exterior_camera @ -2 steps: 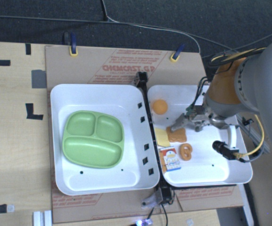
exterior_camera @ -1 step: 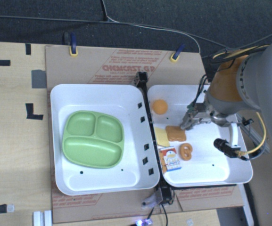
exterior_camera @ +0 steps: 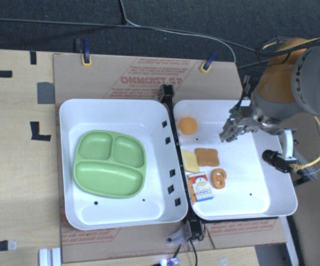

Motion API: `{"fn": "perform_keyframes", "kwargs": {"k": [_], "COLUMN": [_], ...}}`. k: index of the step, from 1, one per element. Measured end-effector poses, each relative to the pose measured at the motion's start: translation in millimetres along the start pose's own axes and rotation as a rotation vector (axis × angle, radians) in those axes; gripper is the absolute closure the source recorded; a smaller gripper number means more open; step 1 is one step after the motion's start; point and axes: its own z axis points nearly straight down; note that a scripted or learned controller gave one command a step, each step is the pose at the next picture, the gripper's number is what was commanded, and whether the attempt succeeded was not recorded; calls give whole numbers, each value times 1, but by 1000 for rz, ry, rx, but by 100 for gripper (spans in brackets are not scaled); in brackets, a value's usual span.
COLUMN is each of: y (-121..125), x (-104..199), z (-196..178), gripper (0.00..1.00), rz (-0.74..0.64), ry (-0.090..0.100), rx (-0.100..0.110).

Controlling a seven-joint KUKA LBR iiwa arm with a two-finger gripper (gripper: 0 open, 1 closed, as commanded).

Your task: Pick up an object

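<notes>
My gripper (exterior_camera: 228, 134) hangs over the upper right part of the right bin (exterior_camera: 259, 204), with nothing visible between its fingers. To its left lies an orange ball (exterior_camera: 188, 126). Below it rest a brown toast slice (exterior_camera: 207, 157), a yellow cheese slice (exterior_camera: 189, 160), a small pretzel (exterior_camera: 219, 178) and a red and white packet (exterior_camera: 200, 187). The gripper is right of the ball and above the toast, apart from both.
A green divided plate (exterior_camera: 110, 163) lies in the left bin (exterior_camera: 71, 115). A black divider with clips (exterior_camera: 173, 148) runs between the bins. The arm's orange band (exterior_camera: 279, 82) and cabling (exterior_camera: 284, 162) overhang the right bin's right side.
</notes>
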Motion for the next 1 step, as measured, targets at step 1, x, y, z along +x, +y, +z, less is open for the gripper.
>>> {"fn": "perform_keyframes", "kwargs": {"k": [1], "y": [1], "x": [1], "z": [-53], "gripper": [100], "rz": [0], "ry": [0], "rx": [1]}}
